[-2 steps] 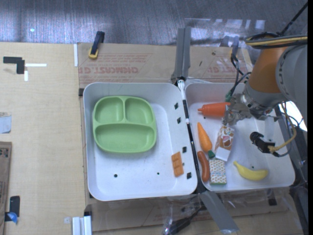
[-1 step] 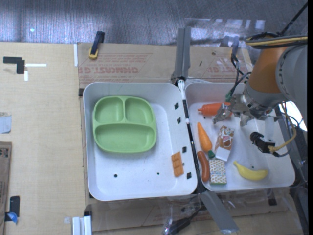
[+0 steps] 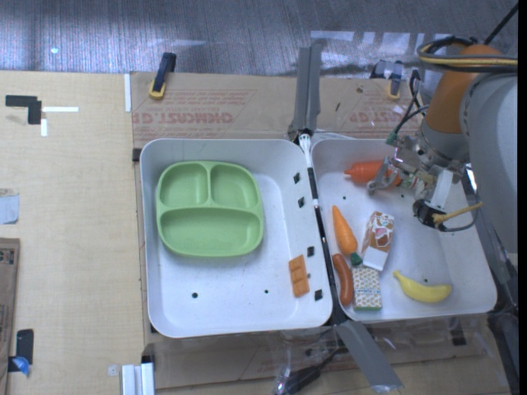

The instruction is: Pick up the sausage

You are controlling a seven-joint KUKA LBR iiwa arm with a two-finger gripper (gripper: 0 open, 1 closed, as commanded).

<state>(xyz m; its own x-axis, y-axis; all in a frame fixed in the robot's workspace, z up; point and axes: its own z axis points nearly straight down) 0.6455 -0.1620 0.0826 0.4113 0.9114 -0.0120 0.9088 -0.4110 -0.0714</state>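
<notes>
Barely begun: sausage lies untouched beside the carrot; gripper hovers well beyond the carrot, fingers' spread indiscernible.

Both white bins look like smooth plastic with a slight sheen, and the green divided plate, over in the bin far from the gripper, has a softer matt plastic look. The sausage, well below the gripper, looks glossy and smooth, the banana too; the gripper itself looks like bare metal.
</notes>
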